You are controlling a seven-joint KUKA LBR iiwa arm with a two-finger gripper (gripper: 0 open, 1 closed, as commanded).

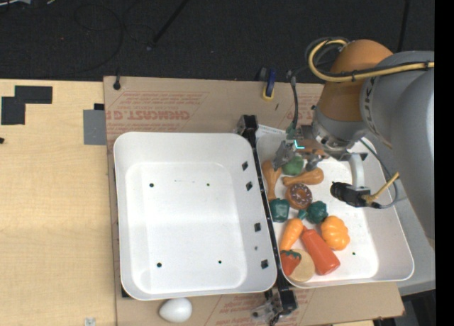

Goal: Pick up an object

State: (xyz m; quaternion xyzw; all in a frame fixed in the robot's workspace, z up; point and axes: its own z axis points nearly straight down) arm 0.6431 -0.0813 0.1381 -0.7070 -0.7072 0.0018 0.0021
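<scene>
**Gripper down in the toy pile**

We see the two-finger gripper [292,149] low in the right white bin [383,264], over a green toy vegetable [292,166] (can't tell its finger state). Orange plastic pumpkin [335,232] sits nearby.

Toy foods heaped in right bin [397,261]: orange pumpkin [335,232] beside red pepper [320,251]; carrot [290,234] near its left wall; brown doughnut [299,194] above.

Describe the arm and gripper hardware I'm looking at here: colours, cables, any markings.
The arm is smooth grey with a rounded orange band above the wrist. A yellow cable loops beside the band. The gripper is dark metal showing a small teal light. No markings are legible.
</scene>
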